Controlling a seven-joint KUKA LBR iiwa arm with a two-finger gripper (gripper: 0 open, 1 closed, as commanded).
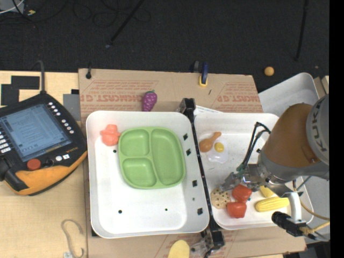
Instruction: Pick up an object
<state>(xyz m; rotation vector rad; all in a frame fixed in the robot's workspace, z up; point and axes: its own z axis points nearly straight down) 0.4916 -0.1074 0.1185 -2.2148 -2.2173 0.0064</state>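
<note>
Gripper [240,179] low in right bin [236,130]; finger state unclear. Red tomato [241,193] just below fingertips, second tomato [236,209] beyond, cookie [219,198] lower left.

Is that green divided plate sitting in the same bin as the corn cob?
No, the green divided plate lies in the left bin, while the corn cob lies in the right bin.
</note>
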